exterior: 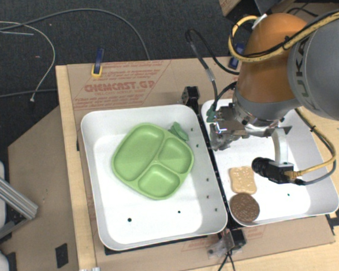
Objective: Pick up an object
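Two snacks, cracker [242, 180] and cookie [244, 207], are crowding the right bin's [313, 203] left wall; your pincer [220, 135], grip unreadable, is risking scraping it.

Bench [73, 167] under two bins [106, 223]

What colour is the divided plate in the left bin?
Light green; the divided plate shows plainly in the camera view, lying in the left bin.

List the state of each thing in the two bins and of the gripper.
green divided plate: flat in the left bin, nothing on it
toast slice: flat in the right bin
brown round disc: flat, just below the toast
gripper: low over the right bin's upper left
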Robot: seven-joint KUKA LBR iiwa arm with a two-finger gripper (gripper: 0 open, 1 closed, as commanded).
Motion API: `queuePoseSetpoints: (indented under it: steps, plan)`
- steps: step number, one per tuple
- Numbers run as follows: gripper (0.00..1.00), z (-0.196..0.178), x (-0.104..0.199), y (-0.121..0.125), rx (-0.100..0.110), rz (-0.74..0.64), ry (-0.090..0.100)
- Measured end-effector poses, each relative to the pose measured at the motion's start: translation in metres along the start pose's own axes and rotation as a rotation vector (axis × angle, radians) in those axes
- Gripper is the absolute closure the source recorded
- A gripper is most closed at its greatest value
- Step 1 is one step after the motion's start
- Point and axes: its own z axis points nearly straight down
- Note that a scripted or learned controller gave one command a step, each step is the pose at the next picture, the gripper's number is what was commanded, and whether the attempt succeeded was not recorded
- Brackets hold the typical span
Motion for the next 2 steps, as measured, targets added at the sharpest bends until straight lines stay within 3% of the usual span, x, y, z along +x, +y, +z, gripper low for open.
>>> queuePoseSetpoints:
  steps: [1,2]
  plan:
    - [1.00,0.0075,0.0482,-0.0109,0.004,0.001,0.001]
    - [0.00,0.0071,0.0453,-0.0104,0.003,0.005,0.000]
